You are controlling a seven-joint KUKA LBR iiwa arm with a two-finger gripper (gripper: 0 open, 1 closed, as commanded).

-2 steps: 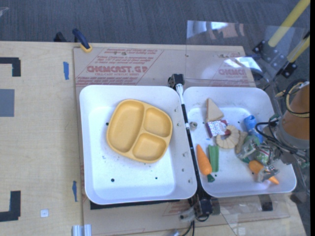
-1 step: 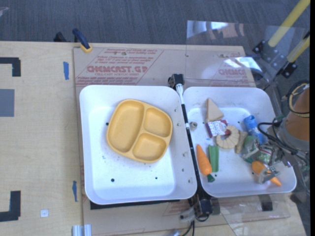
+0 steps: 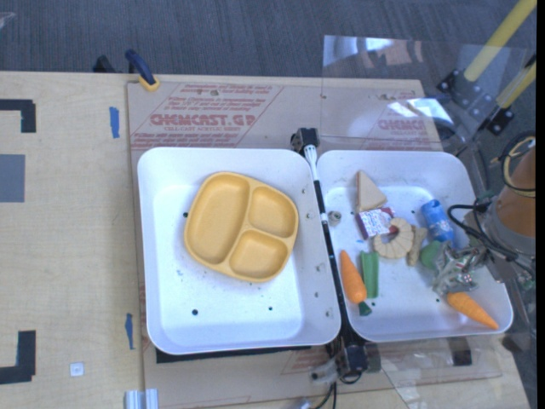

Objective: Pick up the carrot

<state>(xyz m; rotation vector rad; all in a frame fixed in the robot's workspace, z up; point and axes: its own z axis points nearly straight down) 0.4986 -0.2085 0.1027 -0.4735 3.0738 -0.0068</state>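
Observation:
Two orange carrots lie in the right bin. One carrot rests near the bin's left wall, beside a green pod. The other carrot lies in the front right corner. My gripper reaches in from the right and sits low in the bin, just behind and left of that second carrot. Its metal tip is tangled visually with a green item, and nothing is clearly between its fingers.
The right bin also holds a tan wedge, a red-and-white packet, a round cracker and a blue bottle. A yellow divided plate lies in the left bin. The arm's orange band hangs over the right rim.

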